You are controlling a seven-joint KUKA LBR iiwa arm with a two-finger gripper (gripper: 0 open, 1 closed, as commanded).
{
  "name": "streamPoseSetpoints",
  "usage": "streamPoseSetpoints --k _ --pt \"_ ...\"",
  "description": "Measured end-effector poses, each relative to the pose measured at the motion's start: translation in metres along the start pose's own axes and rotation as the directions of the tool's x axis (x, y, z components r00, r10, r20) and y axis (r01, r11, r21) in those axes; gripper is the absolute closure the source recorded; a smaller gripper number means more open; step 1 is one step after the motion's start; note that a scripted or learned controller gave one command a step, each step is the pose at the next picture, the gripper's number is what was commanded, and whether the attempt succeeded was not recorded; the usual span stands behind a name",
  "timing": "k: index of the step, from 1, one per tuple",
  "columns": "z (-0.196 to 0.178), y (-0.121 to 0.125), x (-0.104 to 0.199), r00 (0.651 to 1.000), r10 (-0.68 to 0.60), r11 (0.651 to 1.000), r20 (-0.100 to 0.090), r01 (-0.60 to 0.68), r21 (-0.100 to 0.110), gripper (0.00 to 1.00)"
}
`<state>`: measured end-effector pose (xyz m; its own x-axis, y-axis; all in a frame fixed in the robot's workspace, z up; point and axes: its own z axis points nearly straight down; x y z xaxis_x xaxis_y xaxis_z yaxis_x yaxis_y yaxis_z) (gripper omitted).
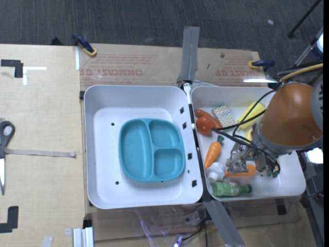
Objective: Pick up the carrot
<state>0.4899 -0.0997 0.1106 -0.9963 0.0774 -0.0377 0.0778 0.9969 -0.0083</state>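
Note:
The carrot (pixel 212 154), orange with a small green top, lies tilted at the left side of the right bin (pixel 288 187), close to the divider. My gripper (pixel 239 160) hangs over the middle of that bin, a short way right of the carrot and apart from it. Its metal tip is just above a second small orange piece (pixel 245 171). The arm's orange band and grey wrist hide the bin's right part.
Around the carrot are a red tomato-like item (pixel 205 122), a checkered packet (pixel 222 115), a yellow banana (pixel 251 115), a white item (pixel 216 172) and a green bottle (pixel 231 189). The left bin (pixel 97 189) holds a teal divided plate (pixel 152 149). Scissors (pixel 5 138) lie far left.

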Motion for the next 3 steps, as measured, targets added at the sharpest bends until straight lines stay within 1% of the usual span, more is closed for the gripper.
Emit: streamPoseSetpoints --k 1,2,3 --pt "0.010 -0.078 -0.001 0.975 -0.223 0.975 -0.014 0.222 -0.010 1.00" --pt "0.017 -0.078 0.004 0.975 -0.222 0.975 -0.029 0.222 -0.015 0.00" --pt "-0.024 -0.120 -0.039 0.982 -0.185 0.983 -0.029 0.185 -0.013 0.00"
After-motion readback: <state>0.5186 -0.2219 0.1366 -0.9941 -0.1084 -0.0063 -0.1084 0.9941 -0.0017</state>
